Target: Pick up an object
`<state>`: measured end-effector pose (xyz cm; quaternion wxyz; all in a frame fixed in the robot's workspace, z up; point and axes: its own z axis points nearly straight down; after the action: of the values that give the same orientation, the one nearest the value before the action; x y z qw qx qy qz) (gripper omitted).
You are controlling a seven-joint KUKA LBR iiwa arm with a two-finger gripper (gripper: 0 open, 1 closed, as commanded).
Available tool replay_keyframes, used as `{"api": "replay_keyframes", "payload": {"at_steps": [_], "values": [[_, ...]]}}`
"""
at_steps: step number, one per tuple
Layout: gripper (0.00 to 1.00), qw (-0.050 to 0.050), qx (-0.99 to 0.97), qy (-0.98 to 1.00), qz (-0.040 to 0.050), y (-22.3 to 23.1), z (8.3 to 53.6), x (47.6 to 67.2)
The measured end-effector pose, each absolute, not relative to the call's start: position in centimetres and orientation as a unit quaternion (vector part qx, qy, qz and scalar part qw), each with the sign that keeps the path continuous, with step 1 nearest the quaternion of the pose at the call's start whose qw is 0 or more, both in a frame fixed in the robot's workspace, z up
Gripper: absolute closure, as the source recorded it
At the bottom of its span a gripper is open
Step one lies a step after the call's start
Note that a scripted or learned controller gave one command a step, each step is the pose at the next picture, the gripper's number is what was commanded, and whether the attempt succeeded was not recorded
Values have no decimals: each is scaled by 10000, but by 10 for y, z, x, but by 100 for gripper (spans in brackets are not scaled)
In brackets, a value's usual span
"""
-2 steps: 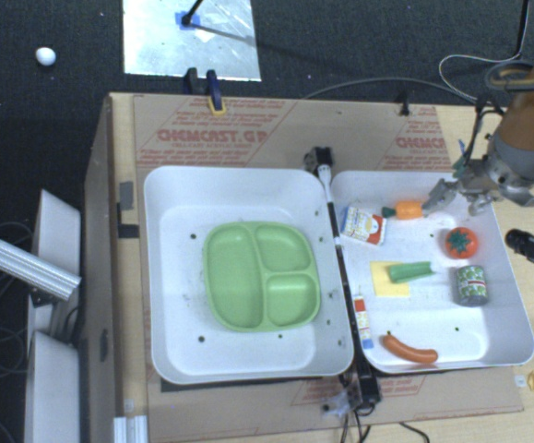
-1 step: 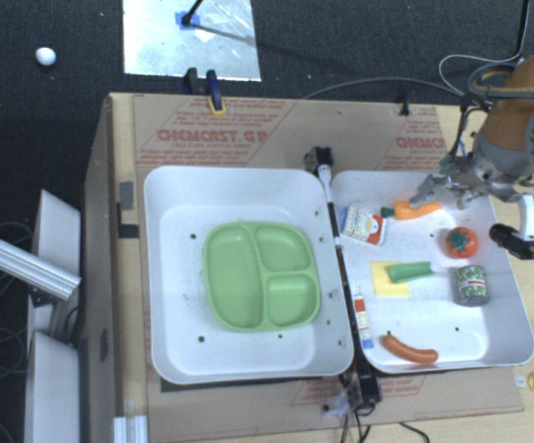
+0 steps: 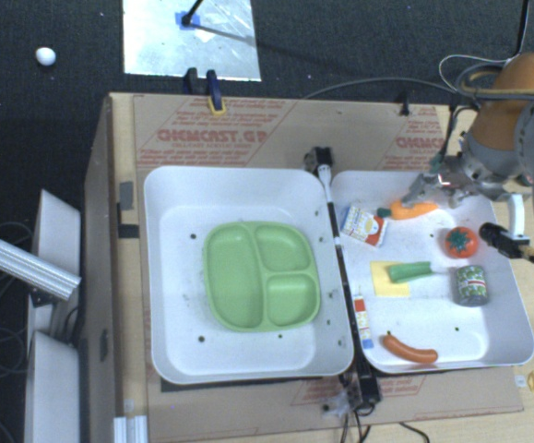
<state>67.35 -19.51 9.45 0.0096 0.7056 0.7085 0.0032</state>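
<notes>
1. Camera view looks down on the grey arm (image 3: 516,141) coming in from the right, with its gripper (image 3: 430,185) low over the far part of the right bin (image 3: 506,340).
2. Whether the gripper is wide, narrow or holding anything cannot be told; its tip is small and blurred against the bin's white floor.
3. Just below the gripper, close to touching it, lies an orange toy carrot (image 3: 414,209) with a green end.
4. Further toward the left of the gripper sits a small white carton (image 3: 361,224) with red and yellow print.
5. Nearer the camera than the gripper and to its right rests a red toy tomato (image 3: 461,241), and beyond that a green-patterned can (image 3: 470,284).
6. Well in front of the gripper a green piece (image 3: 409,270) lies on a yellow block (image 3: 388,284), and a toy sausage (image 3: 409,348) lies near the bin's front edge.
7. Far to the gripper's left, the left bin (image 3: 170,247) holds a green divided plate (image 3: 260,275).
</notes>
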Motion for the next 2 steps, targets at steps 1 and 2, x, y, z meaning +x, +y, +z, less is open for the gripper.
{"api": "replay_keyframes", "payload": {"at_steps": [1,2], "values": [[0,105,7054,7087,51,-161,94,675],[0,106,7055,7086,46,-147,94,674]]}}
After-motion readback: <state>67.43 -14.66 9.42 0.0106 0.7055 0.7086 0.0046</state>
